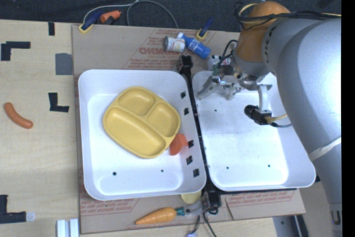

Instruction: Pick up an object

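The gripper (222,83) sits at the top edge of the right bin (249,169); I cannot tell its grip. The yellow plate (141,121) fills the left bin (91,119).

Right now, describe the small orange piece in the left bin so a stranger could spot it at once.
Start at the left white bin, which holds a yellow divided plate. Follow the plate to its lower right edge, toward the divider between the bins. There lies the small orange piece, touching the plate's rim: the one orange thing inside a bin, unlike the carrot on the bench.
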Robot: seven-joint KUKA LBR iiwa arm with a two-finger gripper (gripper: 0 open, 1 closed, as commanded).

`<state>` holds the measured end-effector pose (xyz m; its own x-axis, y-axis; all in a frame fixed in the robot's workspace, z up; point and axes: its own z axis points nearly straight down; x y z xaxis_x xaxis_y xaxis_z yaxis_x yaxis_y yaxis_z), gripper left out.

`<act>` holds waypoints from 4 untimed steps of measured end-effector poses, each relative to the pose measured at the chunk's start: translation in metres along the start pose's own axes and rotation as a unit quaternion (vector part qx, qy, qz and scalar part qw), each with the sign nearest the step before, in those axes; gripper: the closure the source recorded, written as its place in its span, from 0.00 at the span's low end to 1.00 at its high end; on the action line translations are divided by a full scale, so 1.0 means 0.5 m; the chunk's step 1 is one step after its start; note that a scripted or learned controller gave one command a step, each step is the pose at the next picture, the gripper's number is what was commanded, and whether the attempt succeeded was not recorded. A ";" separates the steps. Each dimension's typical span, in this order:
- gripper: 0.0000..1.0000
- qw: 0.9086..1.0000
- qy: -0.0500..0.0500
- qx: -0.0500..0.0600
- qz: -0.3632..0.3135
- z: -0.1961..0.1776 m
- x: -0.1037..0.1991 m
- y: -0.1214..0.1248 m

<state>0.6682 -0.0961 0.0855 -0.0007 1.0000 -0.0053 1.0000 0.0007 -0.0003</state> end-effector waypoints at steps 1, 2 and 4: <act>0.00 1.000 -0.001 -0.003 0.003 -0.115 -0.192 0.000; 0.00 1.000 0.001 -0.002 -0.001 0.003 -0.069 -0.144; 0.00 1.000 0.002 0.000 -0.001 0.005 -0.003 -0.037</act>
<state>0.6495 -0.0977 0.0828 -0.0020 1.0000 -0.0021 1.0000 0.0020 -0.0005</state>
